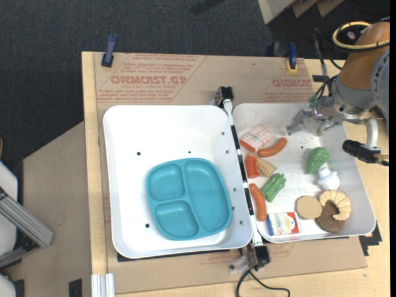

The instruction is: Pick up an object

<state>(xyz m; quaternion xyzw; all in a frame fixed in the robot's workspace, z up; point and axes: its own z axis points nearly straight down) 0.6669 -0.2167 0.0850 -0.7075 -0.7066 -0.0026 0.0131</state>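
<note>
Toy food fills the right bin at the frame's right: a hot dog, a green broccoli piece, a pickle, a cookie, a donut. Nothing is lifted yet. The gripper hovers at the bin's upper edge with its prongs spread and nothing between them, near the hot dog. Choosing, descending and grasping all remain. A teal tray lies in the left bin.
</note>
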